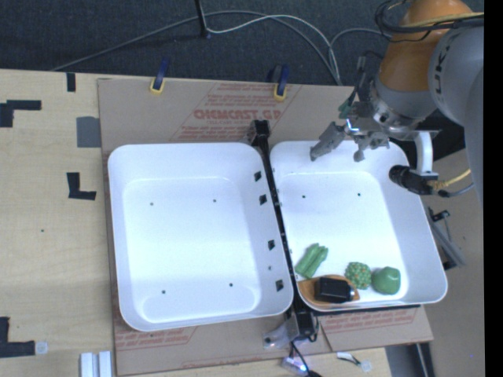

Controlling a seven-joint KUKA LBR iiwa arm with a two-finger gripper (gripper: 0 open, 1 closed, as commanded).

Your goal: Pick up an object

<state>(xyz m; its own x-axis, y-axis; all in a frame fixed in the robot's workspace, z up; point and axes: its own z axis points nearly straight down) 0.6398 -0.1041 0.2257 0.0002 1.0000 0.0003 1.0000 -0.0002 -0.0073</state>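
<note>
Gripper (341, 148) above far rim of right bin (409, 210)
Fingers (323, 148) spread wide, grasping nothing; green objects (312, 259) lie well apart at the near edge

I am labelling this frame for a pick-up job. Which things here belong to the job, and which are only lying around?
For the job:
- pincer, open, above the right bin
- green pepper
- bumpy green piece
- smooth green piece
- black object on an orange piece

Just around:
- left bin
- two clamps
- cables
</note>
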